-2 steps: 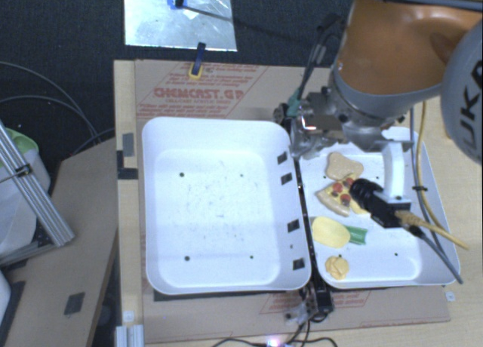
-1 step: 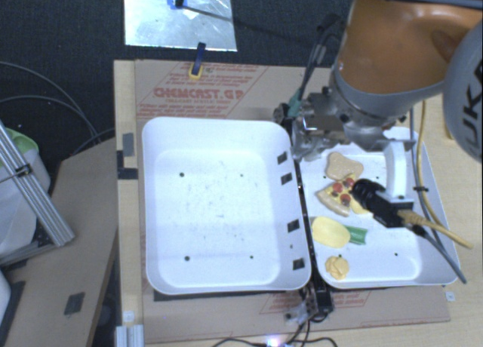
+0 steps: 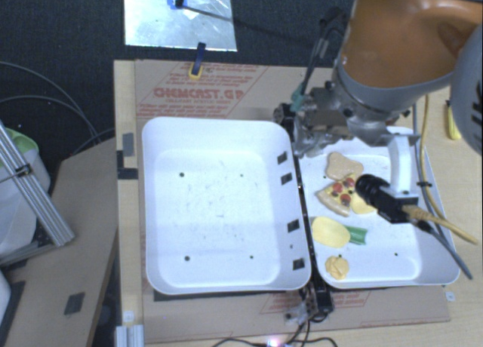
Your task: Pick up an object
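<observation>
Hand [image 3: 308, 140] over right bin [image 3: 392, 256] far corner, near toast [image 3: 343, 164]

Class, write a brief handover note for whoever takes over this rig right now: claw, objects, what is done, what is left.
Claw: low at the far left corner of the right bin, no object visibly held.
Objects: bread slice, pizza slice, yellow piece, green piece and small yellow lump all lie in the right bin.
Done: nothing picked up.
Left: grasp one object and lift it.
</observation>
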Tool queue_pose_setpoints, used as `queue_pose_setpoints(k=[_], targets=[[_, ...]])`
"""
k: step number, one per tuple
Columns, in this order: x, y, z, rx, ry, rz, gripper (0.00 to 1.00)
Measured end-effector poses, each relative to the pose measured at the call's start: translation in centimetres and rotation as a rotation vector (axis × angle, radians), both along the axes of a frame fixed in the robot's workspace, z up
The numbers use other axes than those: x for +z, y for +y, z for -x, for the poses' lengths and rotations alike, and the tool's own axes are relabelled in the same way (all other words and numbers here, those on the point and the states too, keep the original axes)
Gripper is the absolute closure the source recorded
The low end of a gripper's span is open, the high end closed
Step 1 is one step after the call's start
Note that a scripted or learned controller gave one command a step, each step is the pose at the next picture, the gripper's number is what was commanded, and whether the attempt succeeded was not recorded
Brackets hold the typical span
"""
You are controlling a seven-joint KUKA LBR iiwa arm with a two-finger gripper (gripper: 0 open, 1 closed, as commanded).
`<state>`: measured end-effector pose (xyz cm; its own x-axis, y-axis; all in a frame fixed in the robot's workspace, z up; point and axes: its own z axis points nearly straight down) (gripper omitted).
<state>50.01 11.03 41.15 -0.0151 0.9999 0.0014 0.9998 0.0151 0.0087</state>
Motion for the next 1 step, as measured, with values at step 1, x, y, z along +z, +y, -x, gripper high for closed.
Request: queue_pose_setpoints(k=[1], targets=[[-1.91, 5.64, 1.42, -0.006, 0.008, -0.001, 1.00]])
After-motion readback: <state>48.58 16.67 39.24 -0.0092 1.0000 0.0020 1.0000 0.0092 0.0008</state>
